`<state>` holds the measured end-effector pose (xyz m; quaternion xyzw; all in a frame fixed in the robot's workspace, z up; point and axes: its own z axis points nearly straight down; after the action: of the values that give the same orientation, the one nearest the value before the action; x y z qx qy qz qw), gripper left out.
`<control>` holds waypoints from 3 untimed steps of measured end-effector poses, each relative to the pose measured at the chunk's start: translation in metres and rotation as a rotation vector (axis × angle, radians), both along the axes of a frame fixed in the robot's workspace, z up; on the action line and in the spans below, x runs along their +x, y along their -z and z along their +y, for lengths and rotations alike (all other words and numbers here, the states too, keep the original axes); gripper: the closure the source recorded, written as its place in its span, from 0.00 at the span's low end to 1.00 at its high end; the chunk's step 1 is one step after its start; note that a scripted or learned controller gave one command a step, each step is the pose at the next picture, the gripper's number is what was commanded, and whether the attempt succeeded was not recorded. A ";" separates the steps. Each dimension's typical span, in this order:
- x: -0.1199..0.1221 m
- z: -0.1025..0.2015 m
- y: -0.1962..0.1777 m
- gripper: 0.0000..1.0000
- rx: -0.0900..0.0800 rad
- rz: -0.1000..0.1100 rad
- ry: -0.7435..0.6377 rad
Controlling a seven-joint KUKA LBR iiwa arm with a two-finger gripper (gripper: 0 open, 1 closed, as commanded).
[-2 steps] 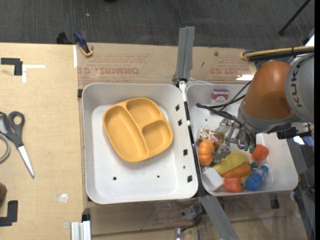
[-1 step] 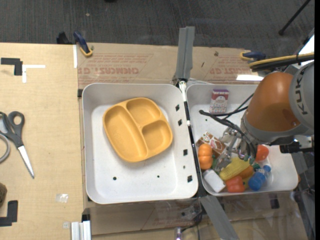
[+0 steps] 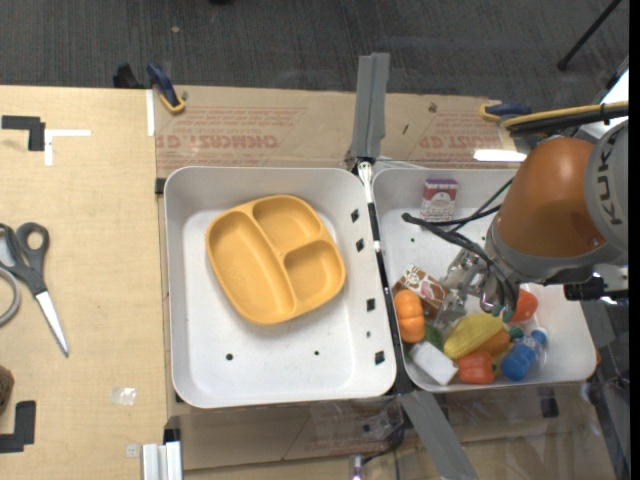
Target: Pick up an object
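Hand low over yellow toy

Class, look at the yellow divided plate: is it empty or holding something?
Empty. The plate lies flat in the left bin, and all three compartments show bare yellow.

One fixed camera—overhead, slanted—above both bins.

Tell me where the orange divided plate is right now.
The plate lies in the left bin, near its middle, tilted; the right bin holds the toys.
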<state>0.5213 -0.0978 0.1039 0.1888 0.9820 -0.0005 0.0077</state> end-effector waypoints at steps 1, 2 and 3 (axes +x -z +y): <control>-0.038 -0.007 0.007 1.00 0.009 -0.002 0.396; -0.042 0.058 -0.130 1.00 0.006 0.013 0.408; -0.011 -0.018 -0.012 1.00 0.005 0.015 0.304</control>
<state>0.5105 -0.1163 0.1155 0.3355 0.9420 -0.0004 -0.0003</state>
